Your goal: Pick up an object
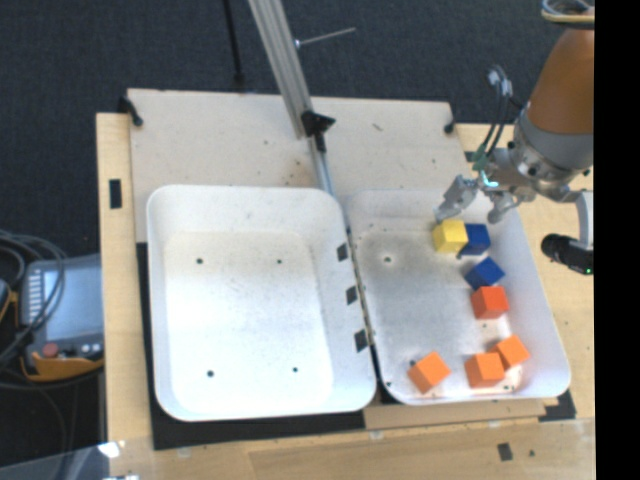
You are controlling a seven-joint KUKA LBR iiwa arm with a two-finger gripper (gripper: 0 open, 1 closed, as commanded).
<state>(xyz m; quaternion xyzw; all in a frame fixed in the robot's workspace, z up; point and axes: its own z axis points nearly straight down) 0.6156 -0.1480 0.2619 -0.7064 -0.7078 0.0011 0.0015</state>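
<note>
Orange blocks at front of right bin; gripper spread wide, nothing held, just above yellow block.

Two bins sit side by side on the bench. The left bin fills the frame's lower centre; the right bin holds blocks along its right side: two at the top beneath the gripper, two midway, three across the bottom.

Single fixed overhead camera, slanted down on both bins.
</note>
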